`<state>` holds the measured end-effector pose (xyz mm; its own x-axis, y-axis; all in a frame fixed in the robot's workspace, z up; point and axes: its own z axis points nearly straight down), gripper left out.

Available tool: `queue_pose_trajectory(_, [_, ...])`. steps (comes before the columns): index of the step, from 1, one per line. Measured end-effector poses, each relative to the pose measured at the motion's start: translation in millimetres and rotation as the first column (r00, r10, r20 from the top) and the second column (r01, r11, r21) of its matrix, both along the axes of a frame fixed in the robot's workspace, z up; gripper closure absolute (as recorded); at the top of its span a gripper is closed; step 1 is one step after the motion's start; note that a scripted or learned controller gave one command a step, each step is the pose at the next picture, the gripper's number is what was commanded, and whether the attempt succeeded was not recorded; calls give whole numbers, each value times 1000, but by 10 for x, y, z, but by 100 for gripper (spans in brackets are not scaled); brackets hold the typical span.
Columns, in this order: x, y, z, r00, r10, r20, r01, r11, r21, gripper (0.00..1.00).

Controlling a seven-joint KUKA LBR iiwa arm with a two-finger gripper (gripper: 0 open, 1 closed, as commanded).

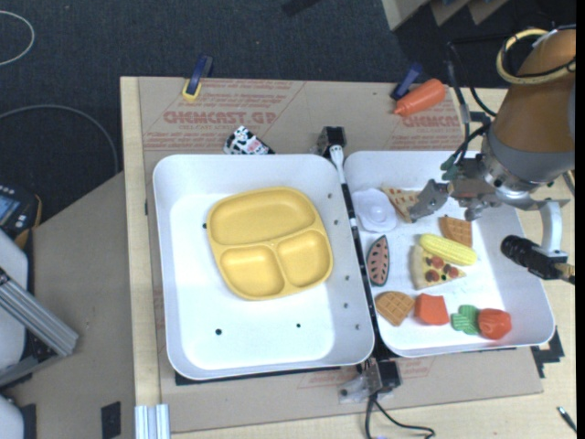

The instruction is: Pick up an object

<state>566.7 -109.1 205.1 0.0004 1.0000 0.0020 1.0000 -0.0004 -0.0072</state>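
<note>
The right bin (539, 311) holds several toy foods: a white cup (373, 210), a tan wedge (399, 199), a watermelon slice (377, 259), a corn cob (448, 250), a pizza slice (430, 271), a round waffle (395, 307), a red block (432, 310), a green and red vegetable (481, 322) and a brown cracker (456, 230). My gripper (450, 203) hovers over the bin's far half, just above the cracker and corn. It is open, with its two grey fingers spread and nothing between them.
A yellow divided plate (268, 242) lies in the left bin (183, 318). On the bench behind the bins lie an orange carrot (420, 97), a yellow and blue clip (195, 79), a black-and-white toy (245, 142) and a black clamp (331, 140).
</note>
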Motion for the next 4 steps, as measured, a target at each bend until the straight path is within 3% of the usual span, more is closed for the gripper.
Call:
queue_pose_trajectory(2, [16, -51, -1012, 1000, 0, 7, 0, 1000, -2, 0])
queue_pose_trajectory(3, [78, -74, -1124, 1000, 1, 26, -1, 1000, -10, 0])
queue_pose_trajectory(4, [105, -110, -979, 999, -1, 38, 2, 1000, -17, 100])
